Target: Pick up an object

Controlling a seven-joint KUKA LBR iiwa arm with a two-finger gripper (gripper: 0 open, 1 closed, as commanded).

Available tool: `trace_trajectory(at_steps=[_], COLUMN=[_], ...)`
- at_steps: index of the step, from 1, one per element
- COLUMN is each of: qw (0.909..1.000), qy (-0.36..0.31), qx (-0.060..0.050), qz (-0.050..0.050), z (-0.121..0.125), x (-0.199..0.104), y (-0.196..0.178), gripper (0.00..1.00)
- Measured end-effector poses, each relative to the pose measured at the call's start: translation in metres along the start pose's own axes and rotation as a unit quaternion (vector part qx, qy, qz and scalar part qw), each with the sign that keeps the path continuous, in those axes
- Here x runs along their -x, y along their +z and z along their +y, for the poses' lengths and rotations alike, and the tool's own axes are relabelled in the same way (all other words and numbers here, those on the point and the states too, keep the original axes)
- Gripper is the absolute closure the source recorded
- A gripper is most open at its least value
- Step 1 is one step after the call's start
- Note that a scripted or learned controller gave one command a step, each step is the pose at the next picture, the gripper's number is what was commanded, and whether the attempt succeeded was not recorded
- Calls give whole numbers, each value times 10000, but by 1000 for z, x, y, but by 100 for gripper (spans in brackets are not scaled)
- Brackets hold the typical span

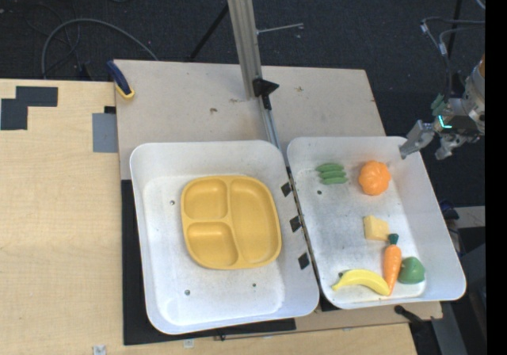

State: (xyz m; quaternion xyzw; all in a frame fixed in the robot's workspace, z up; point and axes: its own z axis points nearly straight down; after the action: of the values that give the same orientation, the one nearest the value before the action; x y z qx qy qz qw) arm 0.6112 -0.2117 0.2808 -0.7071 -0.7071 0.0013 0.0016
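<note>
The right bin (348, 282) holds several toy foods: a green pea pod (332, 173), an orange fruit (374, 177), a yellow cheese wedge (376, 227), a carrot (391, 262), a green round piece (411, 270) and a banana (363, 281). My gripper (429, 142) hangs at the view's right edge, above and just outside the right bin's far right corner. Its two fingers are spread apart with nothing between them. The orange fruit is the nearest piece, down and to its left.
The left bin (158, 266) holds a yellow divided plate (230, 221). A metal post (245, 36) rises behind the bins on the beige board. Black clips (294, 223) sit on the seam between the bins. A wooden table (55, 219) lies to the left.
</note>
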Motion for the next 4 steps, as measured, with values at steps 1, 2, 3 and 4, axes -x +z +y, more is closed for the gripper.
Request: trace_trajectory(at_steps=[1, 2, 3, 4], qw=[10000, 10000, 10000, 10000], qy=[-2, -3, -9, -3], qx=[17, -2, -4, -5], qz=[-5, 1, 5, 2], z=[1, -3, 0, -7], x=[0, -2, -11, -6], y=[-2, 60, 116, 162], gripper=[0, 0, 0, 0])
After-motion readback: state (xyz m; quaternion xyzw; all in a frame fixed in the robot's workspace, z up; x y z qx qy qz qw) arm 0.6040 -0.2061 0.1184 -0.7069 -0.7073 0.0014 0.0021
